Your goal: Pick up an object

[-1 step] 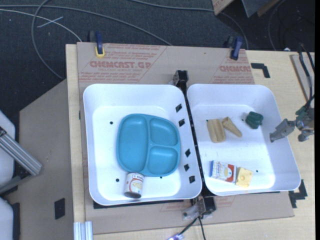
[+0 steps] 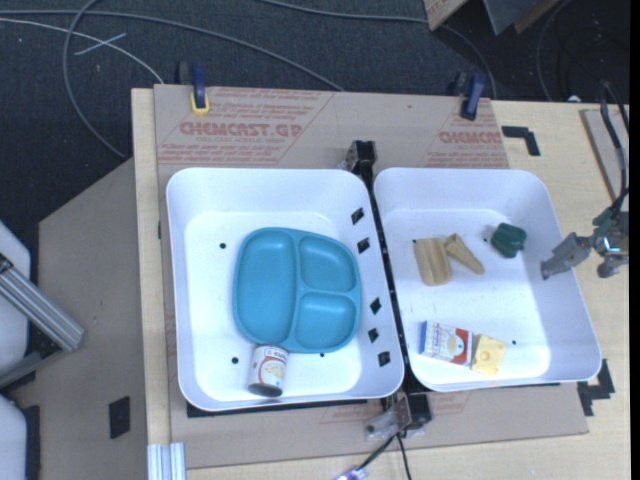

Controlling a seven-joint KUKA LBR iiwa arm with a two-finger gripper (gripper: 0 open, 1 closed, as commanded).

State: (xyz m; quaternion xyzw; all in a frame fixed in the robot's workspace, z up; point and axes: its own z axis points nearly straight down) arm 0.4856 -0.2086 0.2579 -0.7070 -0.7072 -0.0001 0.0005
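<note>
The right bin (image 2: 530, 193) holds a dark green lump (image 2: 508, 238) at its far right, two tan wedge-like blocks (image 2: 433, 260) side by side near the middle, and a small printed carton (image 2: 446, 342) with a yellow block (image 2: 488, 354) touching it at the front. My gripper (image 2: 588, 256) hangs over that bin's right rim, just right of the green lump. It is open, with nothing between its fingers. Most of the arm is cut off by the view's right edge.
The left bin (image 2: 190, 268) carries a blue divided plate (image 2: 297, 290) and a small can (image 2: 267, 370) lying at the front. A black divider strip (image 2: 368, 268) runs between the bins. Clamps and cables sit beyond the bench's far edge.
</note>
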